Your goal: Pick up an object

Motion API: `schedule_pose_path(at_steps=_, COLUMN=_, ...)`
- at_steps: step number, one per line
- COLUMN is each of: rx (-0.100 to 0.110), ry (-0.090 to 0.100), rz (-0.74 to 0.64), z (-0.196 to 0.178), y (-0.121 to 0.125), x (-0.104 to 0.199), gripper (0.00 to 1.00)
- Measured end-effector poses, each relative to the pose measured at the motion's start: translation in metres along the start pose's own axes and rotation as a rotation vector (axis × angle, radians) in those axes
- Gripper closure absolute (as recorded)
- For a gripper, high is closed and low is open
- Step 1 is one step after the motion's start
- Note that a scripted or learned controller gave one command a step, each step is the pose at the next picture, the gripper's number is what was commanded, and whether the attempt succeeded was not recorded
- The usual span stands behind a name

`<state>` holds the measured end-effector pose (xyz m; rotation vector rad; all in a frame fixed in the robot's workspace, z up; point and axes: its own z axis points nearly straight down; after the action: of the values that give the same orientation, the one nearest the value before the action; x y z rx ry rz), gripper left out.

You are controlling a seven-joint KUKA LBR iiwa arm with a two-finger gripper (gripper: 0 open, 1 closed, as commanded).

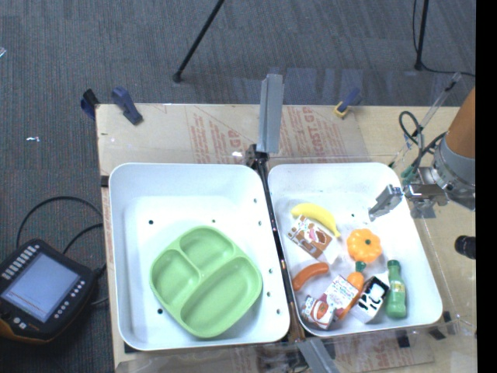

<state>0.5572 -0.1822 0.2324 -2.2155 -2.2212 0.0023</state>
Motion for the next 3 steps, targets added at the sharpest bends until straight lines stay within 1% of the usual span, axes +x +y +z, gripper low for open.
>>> schedule_pose_path(at_steps=1, rx=0.002, ry=0.002, rz=-0.001, z=-0.008, y=0.000, x=0.000, gripper=1.00)
schedule_pose_path(at_steps=2, rx=0.002, ry=0.002, rz=0.000, z=-0.008, y=0.000, x=0.000, gripper=0.00)
schedule_pose_path(at_steps=3, rx=0.001, ry=0.001, rz=-0.028, z=0.135, y=-0.013, x=-0.027, gripper=0.00)
